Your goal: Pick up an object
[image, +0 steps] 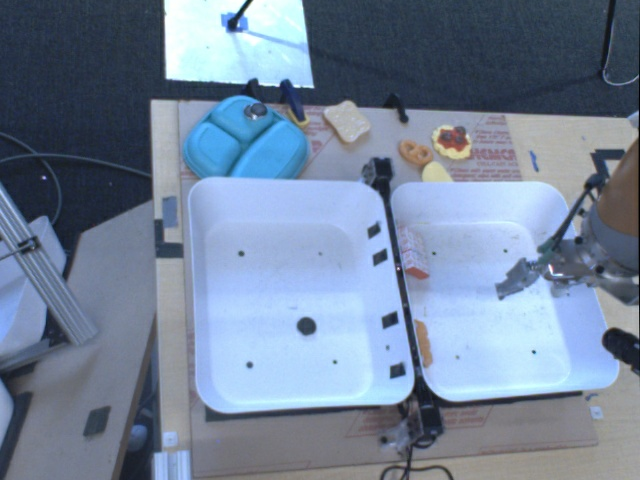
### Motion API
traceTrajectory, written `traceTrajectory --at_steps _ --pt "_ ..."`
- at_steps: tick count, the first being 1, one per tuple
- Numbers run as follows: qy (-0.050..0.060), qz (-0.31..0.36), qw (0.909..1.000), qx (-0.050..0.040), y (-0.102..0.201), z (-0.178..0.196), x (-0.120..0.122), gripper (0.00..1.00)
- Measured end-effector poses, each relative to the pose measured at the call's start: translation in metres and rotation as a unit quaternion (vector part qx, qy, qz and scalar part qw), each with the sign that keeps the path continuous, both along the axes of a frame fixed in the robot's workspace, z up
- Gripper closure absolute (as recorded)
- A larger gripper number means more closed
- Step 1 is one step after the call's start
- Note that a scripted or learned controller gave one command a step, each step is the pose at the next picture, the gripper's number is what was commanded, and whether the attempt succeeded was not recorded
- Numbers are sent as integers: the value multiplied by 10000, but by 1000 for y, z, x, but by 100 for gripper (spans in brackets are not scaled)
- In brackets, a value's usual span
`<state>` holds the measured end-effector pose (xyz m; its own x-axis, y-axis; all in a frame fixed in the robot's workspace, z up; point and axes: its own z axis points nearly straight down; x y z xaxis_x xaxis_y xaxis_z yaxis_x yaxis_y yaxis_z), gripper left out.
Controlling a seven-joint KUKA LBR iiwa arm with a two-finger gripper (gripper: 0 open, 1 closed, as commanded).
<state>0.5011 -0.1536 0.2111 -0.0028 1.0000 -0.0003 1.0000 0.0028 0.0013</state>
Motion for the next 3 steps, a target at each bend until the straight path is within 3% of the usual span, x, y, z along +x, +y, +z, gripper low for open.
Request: traceTrajectory --at_steps 1,2,3 --pt "-52 26 10000 -21 53 -129 21 0" --pt "-76 -9 10000 -25 50 -112 22 100" --pt "-42 54 10000 20 137 -22 13 100"
